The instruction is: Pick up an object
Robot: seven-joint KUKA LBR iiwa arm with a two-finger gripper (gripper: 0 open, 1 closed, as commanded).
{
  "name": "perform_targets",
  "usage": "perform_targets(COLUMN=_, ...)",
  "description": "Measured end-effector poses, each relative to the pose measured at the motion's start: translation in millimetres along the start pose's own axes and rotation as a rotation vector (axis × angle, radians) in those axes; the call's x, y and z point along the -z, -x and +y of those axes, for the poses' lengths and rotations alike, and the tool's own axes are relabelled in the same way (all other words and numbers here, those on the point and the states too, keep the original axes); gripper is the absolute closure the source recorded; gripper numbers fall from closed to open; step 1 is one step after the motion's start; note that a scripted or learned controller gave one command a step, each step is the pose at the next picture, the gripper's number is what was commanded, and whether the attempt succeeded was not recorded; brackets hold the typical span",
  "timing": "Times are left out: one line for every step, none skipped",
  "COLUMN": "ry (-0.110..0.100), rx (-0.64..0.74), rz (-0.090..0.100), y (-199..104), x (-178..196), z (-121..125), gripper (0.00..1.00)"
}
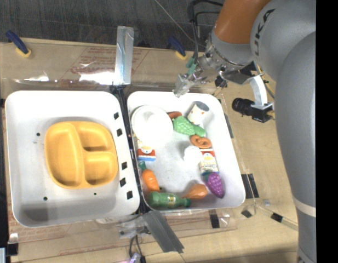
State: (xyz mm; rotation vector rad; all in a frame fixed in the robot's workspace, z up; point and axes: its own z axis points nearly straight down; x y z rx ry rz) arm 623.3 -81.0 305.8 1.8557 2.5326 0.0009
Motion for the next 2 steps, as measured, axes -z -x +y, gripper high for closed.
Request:
perform_targets(ry=-0.006, rx=0.178, rz=0.005, y=-44.5, x=-89.6, z=-21.7, gripper=1.00)
perform_targets(ry=0.001, rx=0.251, rz=-0.001, y=22.5, x=-55.9, z=28.4, gripper=1.00)
